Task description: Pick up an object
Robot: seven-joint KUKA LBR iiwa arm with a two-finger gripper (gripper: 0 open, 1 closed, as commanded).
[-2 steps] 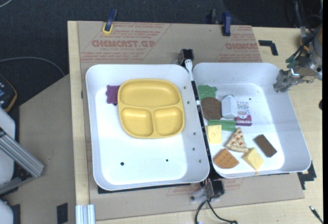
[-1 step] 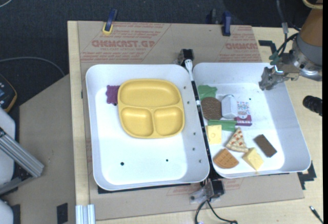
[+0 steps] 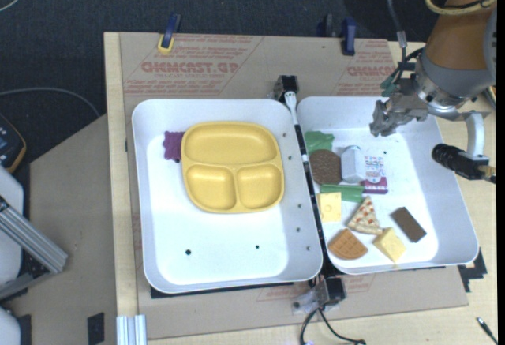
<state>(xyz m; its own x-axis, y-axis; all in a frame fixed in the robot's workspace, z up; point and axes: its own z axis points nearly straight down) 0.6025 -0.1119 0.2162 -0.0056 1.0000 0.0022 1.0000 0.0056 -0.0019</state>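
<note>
Grey metal, the gripper hovers over the right bin, whether spread or closed I cannot tell, with nothing visibly held, so picking seems yet to begin; below lie a glossy packet, round brown patty and pizza wedge.

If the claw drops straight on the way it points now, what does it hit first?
Probably bare floor of the right white bin, near its upper end: the claw points down, just above-right of the white packet with red print. Depth is unclear, so it might clip that packet.
</note>
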